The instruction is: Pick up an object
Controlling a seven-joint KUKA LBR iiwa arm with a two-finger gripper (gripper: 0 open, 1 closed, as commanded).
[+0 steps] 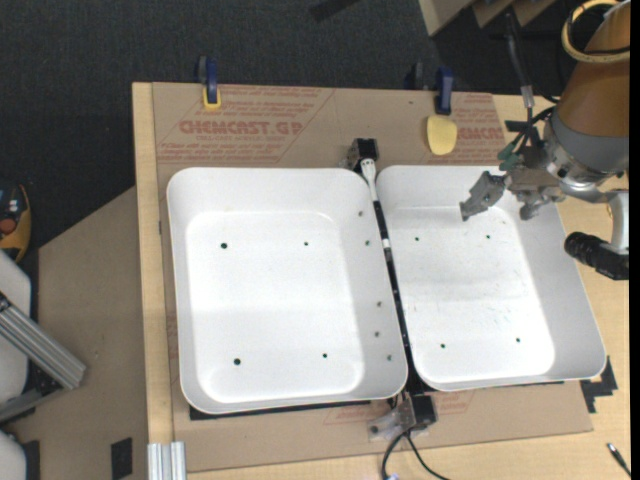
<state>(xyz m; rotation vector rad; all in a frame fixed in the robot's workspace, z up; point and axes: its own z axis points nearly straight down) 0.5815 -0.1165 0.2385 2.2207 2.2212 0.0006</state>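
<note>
My gripper (500, 206) hangs over the far right part of the right white bin (560, 363), just inside its back rim. It is open, one grey finger (476, 198) pointing left and the other (529, 206) to its right, with nothing between them. The grey arm with its orange band (598, 88) comes in from the upper right. A small pale yellow object (441, 134) lies on the cardboard behind the right bin, outside it and to the gripper's upper left.
The left white bin (190, 268) sits beside the right one, with a black strip (385, 258) along the seam between them. Blue clamps (209, 76) (444, 86) hold the brown board's far edge. A black fitting (598, 252) sticks in at the right bin's right side.
</note>
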